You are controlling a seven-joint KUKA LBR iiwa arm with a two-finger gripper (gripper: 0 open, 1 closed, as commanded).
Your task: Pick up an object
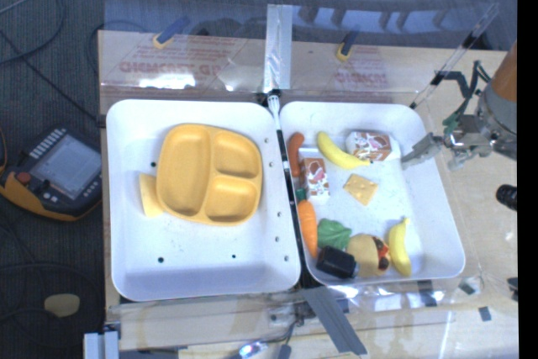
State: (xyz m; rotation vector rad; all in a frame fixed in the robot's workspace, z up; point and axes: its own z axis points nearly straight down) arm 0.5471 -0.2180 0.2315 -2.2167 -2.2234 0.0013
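Dark grey carpet surrounds the pale wooden worktop (492,265), on which two shallow white bins are set side by side. A mustard-yellow plastic divided tray (208,173) is seen in the left bin (126,265), tilted slightly, with a pale yellow flat wedge (150,195) just beside its left edge.

Several toy foods are gathered in the right bin (437,214). A red-orange sausage (294,151) lies along its left wall at the far end, and an orange carrot with a green leafy top (309,227) lies nearer along the same wall. A small red-and-white carton (315,177) sits just beside the sausage. A yellow banana (340,153) curves across the far middle, touching a round red-and-white wrapped item (369,145). A tan square cracker-like slice (361,189) rests near the centre. At the near end, a black block (336,262), a tan burger-shaped toy (368,252) and a second small yellow banana (400,246) are grouped together.

The tool (420,150) is seen at the right bin's far right rim, reaching in from the right, above the bin wall and apart from every object. Whether its fingers are apart or together cannot be told. Nothing is seen between them.
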